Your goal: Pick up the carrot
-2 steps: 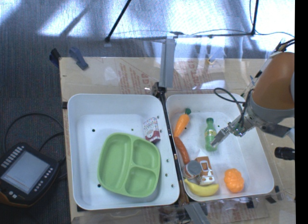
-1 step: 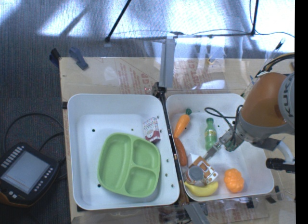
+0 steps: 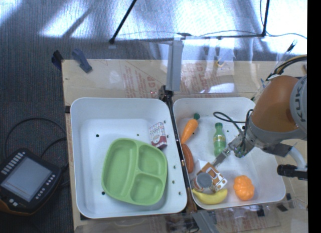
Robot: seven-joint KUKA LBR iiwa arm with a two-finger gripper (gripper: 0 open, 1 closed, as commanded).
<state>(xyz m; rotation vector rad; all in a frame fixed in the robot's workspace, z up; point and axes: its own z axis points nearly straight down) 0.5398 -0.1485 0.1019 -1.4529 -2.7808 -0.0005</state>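
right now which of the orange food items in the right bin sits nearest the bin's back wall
The orange carrot with a green top, leaning along the right white bin's left wall. The round orange fruit sits near the front edge, and the reddish-orange sausage lies further forward than the carrot.

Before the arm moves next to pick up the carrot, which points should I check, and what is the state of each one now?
1. Carrot visible in right bin: ok.
2. Carrot top uncovered: ok.
3. End effector over carrot: not ok, it is low by the banana.
4. Carrot away from wall: not ok, it lies along the bin's left wall.
5. Green bottle apart from carrot: ok.
6. Finger opening: cannot tell.
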